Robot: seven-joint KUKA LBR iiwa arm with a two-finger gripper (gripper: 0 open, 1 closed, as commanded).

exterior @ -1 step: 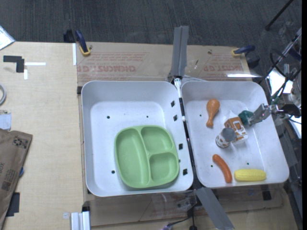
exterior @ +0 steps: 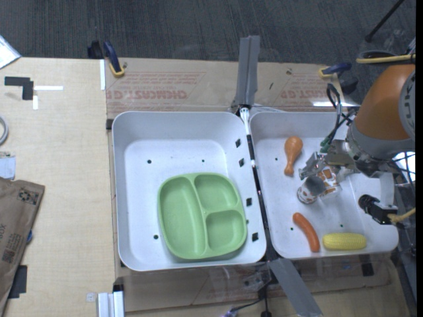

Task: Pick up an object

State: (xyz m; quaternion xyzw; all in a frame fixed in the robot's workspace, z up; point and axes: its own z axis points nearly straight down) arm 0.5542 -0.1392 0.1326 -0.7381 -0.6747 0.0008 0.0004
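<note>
My gripper (exterior: 316, 175) hangs low over the middle of the right bin (exterior: 277, 240), reaching in from the right. Right beneath it, touching or nearly touching, sits a small can-like object (exterior: 309, 191) in white, grey and red-brown. An orange toy drumstick (exterior: 291, 153) lies just left of the gripper, toward the back. A red-orange sausage (exterior: 306, 231) lies near the front of the bin, and a yellow corn cob (exterior: 343, 242) rests to its right against the front wall.
The left bin (exterior: 132, 144) holds a green divided plate (exterior: 200, 214) toward its front. A raised divider (exterior: 251, 157) separates the two bins. Bare bin floor shows behind the plate and at the right bin's back left corner.
</note>
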